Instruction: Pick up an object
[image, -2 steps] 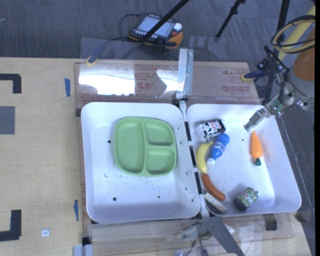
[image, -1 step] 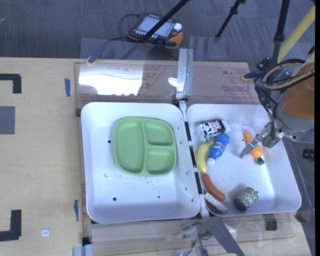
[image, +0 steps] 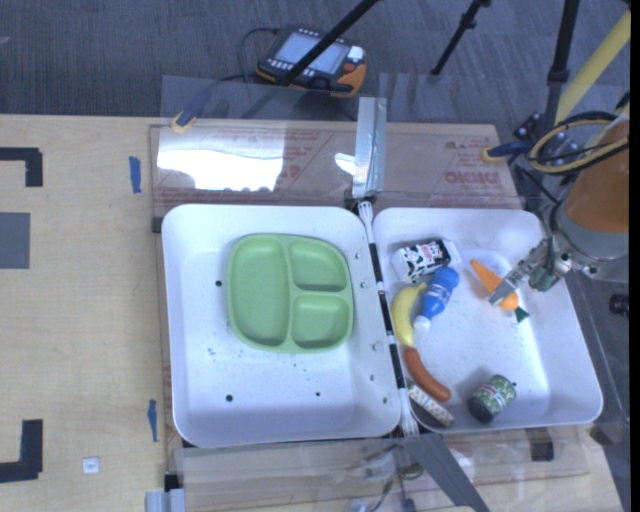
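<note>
My gripper (image: 517, 283) hangs low over the right part of the right bin (image: 560, 375), reaching in from the right on the grey arm with the orange band (image: 598, 200). It is directly over an orange carrot (image: 485, 273) with a green tip (image: 521, 315), and it covers the carrot's middle. Whether the carrot is gripped cannot be made out. To the left lie a black-and-white milk carton (image: 422, 258), a blue bottle (image: 437, 293) and a yellow banana (image: 402, 312).
A reddish sausage (image: 428, 375), a brush (image: 432, 408) and a dark green can (image: 492, 397) lie near the right bin's front edge. The left bin (image: 200, 380) holds a green divided plate (image: 291, 292). A clear panel stands behind both bins.
</note>
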